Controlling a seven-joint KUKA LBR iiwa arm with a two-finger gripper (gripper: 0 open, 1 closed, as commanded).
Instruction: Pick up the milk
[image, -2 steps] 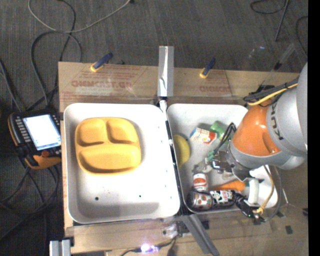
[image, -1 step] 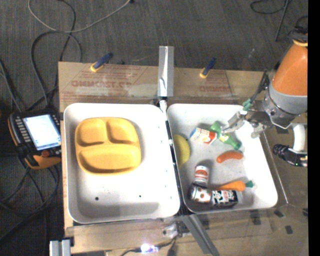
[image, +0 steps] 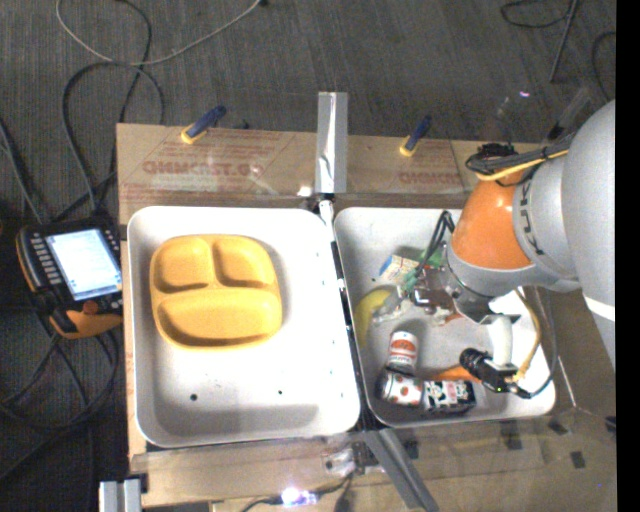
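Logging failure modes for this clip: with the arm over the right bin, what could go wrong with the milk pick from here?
1. Wrong item: the gripper sits amid tight clutter, a yellow fruit, a small white bottle and a black-and-white carton, so it may close on a neighbour.
2. The carton lies flat against the right bin's near wall, leaving little room to get around it.
3. The wrist hides the items beneath it, so contact is hard to verify.

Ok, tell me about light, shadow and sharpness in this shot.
Camera view: even overhead light, soft shadow along the left bin's near wall under the yellow tray; the arm close to the lens is blown-out and soft; small items in the right bin look slightly blurred.
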